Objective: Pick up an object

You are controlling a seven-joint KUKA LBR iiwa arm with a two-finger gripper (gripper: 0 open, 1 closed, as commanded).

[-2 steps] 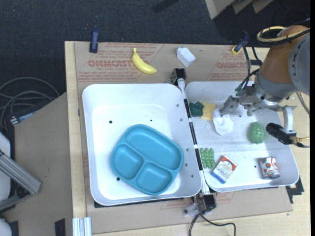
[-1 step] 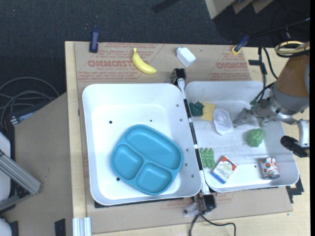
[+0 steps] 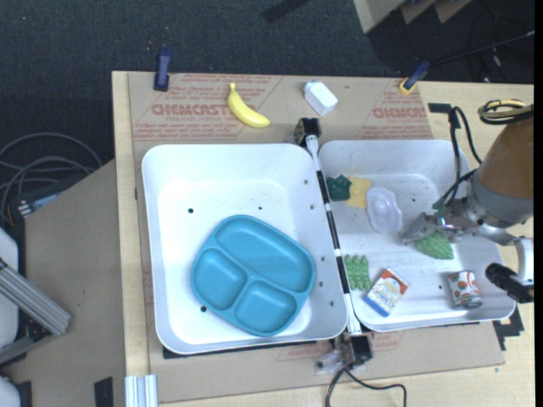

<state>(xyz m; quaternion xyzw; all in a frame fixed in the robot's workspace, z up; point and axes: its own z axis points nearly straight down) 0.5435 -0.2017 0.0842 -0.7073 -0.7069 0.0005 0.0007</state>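
Observation:
The right bin [image 3: 382,147] holds several small objects. A clear plastic cup [image 3: 383,210] lies near its middle, with a dark green piece [image 3: 339,186] and a yellow piece [image 3: 360,192] to its left. A ridged green item [image 3: 357,271], a small printed carton [image 3: 386,292] and a red can [image 3: 463,288] lie along the front. My gripper [image 3: 422,229] is low in this bin, right of the cup, its tip against the upper left of a leafy green object [image 3: 439,247]. The wrist hides part of that object.
The left bin [image 3: 212,156] holds a blue divided plate [image 3: 252,273]. Behind the bins, a banana [image 3: 245,109] and a small white box [image 3: 321,97] lie on the cardboard. The arm's orange band [image 3: 509,164] hangs over the right bin's right wall.

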